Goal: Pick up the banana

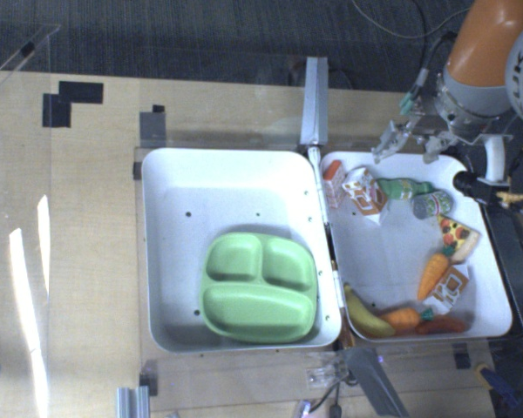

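The yellow banana [366, 313] lies in the near left corner of the right bin [379, 259], its far end touching a small orange toy [404, 318]. My gripper [410, 144] hangs over the far edge of the right bin, well away from the banana at the opposite end. Its fingers stand open with nothing between them. The grey arm with its orange band [497, 11] reaches in from the upper right.
A green divided plate [261, 287] sits in the left bin [174, 233]. The right bin also holds a carrot [431, 274], a pizza slice [458, 238], a green bottle [410, 188], a small carton [363, 192] and a red item [444, 325] by the near wall.
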